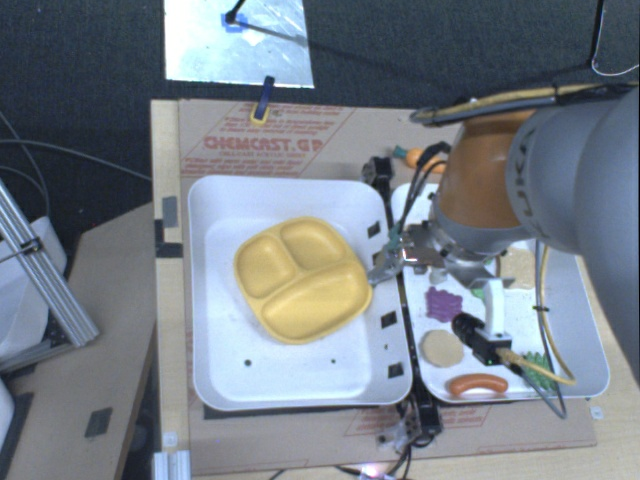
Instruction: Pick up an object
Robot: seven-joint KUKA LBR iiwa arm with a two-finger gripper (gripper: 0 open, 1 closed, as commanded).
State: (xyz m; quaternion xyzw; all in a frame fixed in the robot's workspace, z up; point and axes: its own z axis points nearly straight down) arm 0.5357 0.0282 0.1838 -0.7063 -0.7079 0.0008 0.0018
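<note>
- My gripper [385,266] is sitting at frame centre, right over the divider between the two white bins, arm coming in from the right.
- Finger state: can't tell. Tips are a small metallic blur at the plate's edge; no gap or closure is resolving, and I'm not seeing anything clamped between them.
- Target candidate: yellow divided plate [300,278], lying flat in the left bin [215,368], centre of that bin. It's lying directly left of my tips, its right rim touching or just beside them; can't separate which.
- Plate is roughly oval, long axis running upper left to lower right in frame; I'm approaching at its right side, approx. across the rim.
- Judgement: rim is the only graspable feature, so I'm needing one finger inside the lip, one outside.
- Right bin [590,368], under my wrist, is holding small items: purple piece [442,303], tan disc [440,348], orange sausage shape [477,385]. All lower right of my tips, near but apart.
</note>
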